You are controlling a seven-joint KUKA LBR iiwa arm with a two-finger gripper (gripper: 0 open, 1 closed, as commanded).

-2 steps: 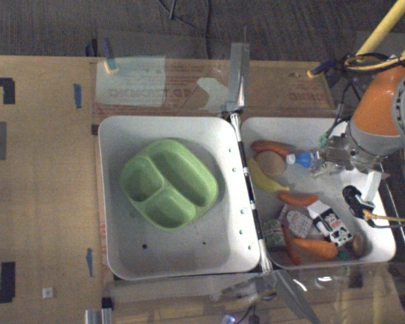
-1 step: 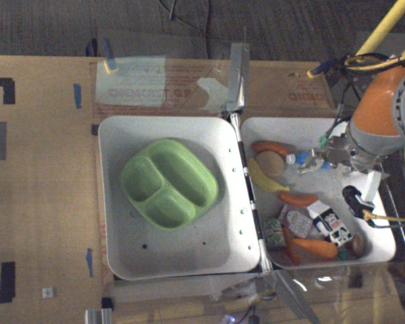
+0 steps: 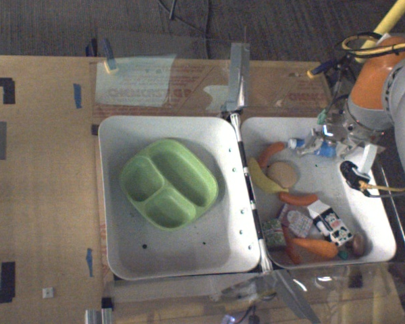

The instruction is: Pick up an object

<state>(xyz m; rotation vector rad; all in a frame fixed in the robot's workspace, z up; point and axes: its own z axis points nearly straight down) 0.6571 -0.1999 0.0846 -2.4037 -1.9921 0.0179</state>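
Objects for the pick all lie in the right bin (image 3: 381,248), so any of them will serve. Whether the jaws are wide or narrow cannot be told: they sit in a cluttered patch at the end of the arm (image 3: 374,90), over the bin's far right part, with bare white floor beneath.

Nearest is a tan round object (image 3: 282,174), touching a yellow banana (image 3: 260,175), with an orange piece (image 3: 271,152) just beyond them. I judge the tan one the best target: it is compact and has free floor on its right side, though the banana crowds its left.

Nearer the front wall, a red sausage (image 3: 298,198), a white carton (image 3: 331,226), a pink packet (image 3: 298,223), a small green box (image 3: 273,234) and a carrot (image 3: 315,248) lie packed together; a descent there risks catching two things or wedging on one.

The left bin (image 3: 115,248) bears a green divided plate (image 3: 169,183), well apart and too broad to grasp easily.

To do the step well: centre over the chosen piece, align the closing line across its narrow width, and descend fully before closing.
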